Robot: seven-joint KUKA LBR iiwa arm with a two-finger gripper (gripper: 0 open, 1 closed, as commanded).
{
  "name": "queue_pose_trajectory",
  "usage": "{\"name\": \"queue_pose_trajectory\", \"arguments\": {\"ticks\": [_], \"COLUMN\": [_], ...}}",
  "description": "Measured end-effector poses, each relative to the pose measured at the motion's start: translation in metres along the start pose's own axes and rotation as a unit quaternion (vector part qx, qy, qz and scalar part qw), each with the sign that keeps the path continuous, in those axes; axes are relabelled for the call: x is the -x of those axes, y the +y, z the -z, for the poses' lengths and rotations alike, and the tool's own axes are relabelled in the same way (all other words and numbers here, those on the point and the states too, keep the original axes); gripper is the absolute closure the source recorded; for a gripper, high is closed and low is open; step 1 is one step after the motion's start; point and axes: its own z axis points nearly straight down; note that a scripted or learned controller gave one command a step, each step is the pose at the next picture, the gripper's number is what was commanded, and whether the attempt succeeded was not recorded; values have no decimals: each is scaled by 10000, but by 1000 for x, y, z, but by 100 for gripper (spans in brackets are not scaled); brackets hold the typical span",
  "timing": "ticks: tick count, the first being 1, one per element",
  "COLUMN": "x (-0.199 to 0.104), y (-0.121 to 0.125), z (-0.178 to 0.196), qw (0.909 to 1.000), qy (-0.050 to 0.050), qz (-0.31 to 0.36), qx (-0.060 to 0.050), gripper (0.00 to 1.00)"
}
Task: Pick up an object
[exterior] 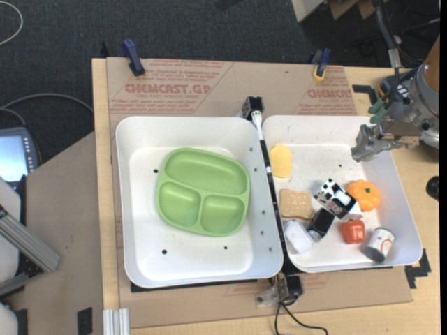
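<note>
Hovering over the far right corner of the right bin, the fingers hang from the grey arm that reaches in from the right; from where I stand I cannot tell how far apart they are, and nothing shows between them. White bin floor lies beneath them, well apart from the objects.

Those objects sit lower in the same bin. A pale yellow piece lies near the divider, with a tan cracker-like square just below it. A black-and-white toy rests beside an orange pumpkin-shaped thing, apparently touching it. A red block sits under the pumpkin, a small black item lies left of it, a whitish lump is at the near edge, and a grey-white cup-like thing lies tilted in the near right corner.

The left bin holds a green divided plate with three compartments. A black strip with a clip runs along the seam between the bins.

Both bins rest on a brown cardboard sheet printed with red lettering, pinned to the desk by a blue clamp and a yellow-and-blue clamp. Beyond it lies dark carpet, with cables trailing at the left.
</note>
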Motion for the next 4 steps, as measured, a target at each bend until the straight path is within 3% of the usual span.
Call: {"name": "queue_pose_trajectory", "arguments": {"ticks": [4], "x": [0], "y": [4], "z": [41], "qw": [10000], "qy": [-26], "qz": [6], "qx": [69], "gripper": [100]}}
